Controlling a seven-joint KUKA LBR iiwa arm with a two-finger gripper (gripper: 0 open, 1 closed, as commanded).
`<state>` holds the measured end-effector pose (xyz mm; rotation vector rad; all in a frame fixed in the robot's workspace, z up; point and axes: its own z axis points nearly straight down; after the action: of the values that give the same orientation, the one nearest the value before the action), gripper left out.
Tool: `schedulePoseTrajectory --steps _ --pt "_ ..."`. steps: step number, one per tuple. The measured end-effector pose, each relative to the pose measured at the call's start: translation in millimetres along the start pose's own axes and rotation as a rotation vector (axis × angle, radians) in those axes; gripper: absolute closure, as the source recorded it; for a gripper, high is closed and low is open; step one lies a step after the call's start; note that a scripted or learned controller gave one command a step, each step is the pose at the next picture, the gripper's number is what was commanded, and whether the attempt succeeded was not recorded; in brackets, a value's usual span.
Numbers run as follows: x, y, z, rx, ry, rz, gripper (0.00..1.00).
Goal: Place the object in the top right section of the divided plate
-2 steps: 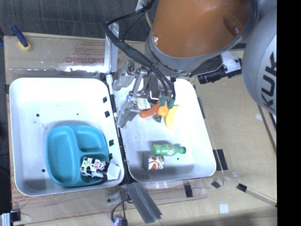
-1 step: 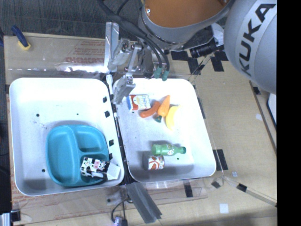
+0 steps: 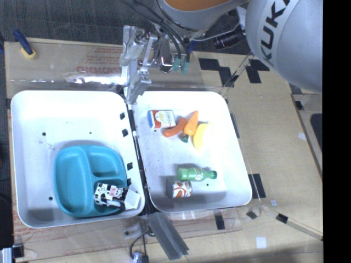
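Note:
A blue divided plate (image 3: 82, 174) lies in the left bin (image 3: 33, 119), towards its front. A small black-and-white patterned carton (image 3: 109, 194) rests in the plate's near right section, with a white piece beside it at the plate's rim. The plate's two other sections hold nothing. My gripper (image 3: 131, 92) hangs over the rim between the two bins at their far end, well away from the plate. No object shows at its tip.
The right bin (image 3: 233, 147) holds a small juice carton (image 3: 161, 118), a carrot (image 3: 175, 129), an orange piece (image 3: 190, 123), a yellow piece (image 3: 199, 135), a green bottle (image 3: 196, 173) and a can (image 3: 181, 189). The arm looms over the far right.

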<state>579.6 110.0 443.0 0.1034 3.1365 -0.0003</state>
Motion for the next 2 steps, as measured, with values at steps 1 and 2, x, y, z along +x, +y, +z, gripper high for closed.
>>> schedulePoseTrajectory --steps 1,2 --pt "-40.9 0.5 0.1 0.000 0.000 -0.010 0.00" --pt "-67.2 6.9 -0.1 0.000 0.000 -0.035 0.00"
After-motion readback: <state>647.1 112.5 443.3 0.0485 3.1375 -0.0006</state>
